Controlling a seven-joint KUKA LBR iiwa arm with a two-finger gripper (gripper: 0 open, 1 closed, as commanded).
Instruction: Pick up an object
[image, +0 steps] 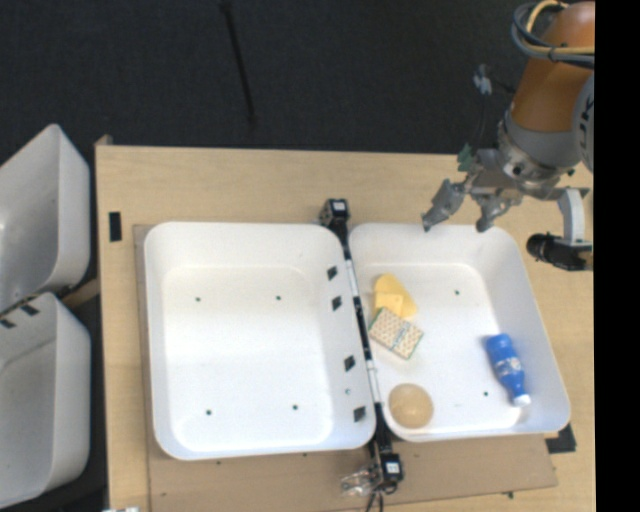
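Note:
In the right bin (468, 255) lie a yellow block (393, 296), a patterned beige packet (395, 333) just below it, a round tan ball (410, 406) at the front left corner, and a blue bottle (507, 367) near the right wall. My gripper (461, 215) hangs above the bin's back rim, well behind all of these. It is open, and nothing sits between its two fingers.
The left bin (160, 330) lies beside the right one, with a black-clipped divider (352, 320) between them. White containers (40, 300) stand off the bench at the far left. A black fitting (560, 250) sits right of the right bin.

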